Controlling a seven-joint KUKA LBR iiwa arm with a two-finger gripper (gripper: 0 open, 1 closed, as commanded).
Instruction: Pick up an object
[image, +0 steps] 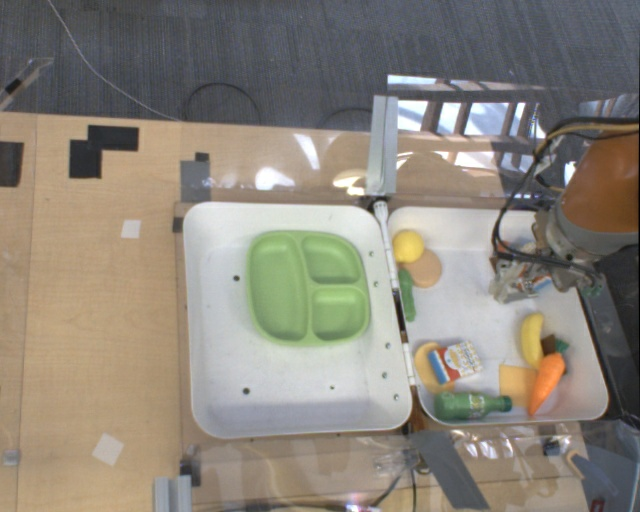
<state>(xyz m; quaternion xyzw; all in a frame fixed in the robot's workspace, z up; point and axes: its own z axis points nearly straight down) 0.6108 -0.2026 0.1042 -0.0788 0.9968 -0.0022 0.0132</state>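
The arm reached in from the right over the right bin (590, 410), and its gripper (520, 282) hung above the bin's far right part; whether it was open or closed could not be told, and nothing was seen in its grasp. Below it lay a banana (531, 338) beside a carrot (546, 381) and a yellow wedge (515, 380). Along the near edge lay a green bottle (472, 405), with a small printed box (461, 359) just behind it. A lemon (407, 246) and a tan disc (425, 269) sat at the far left. The left bin (215, 400) held a green divided plate (306, 287).
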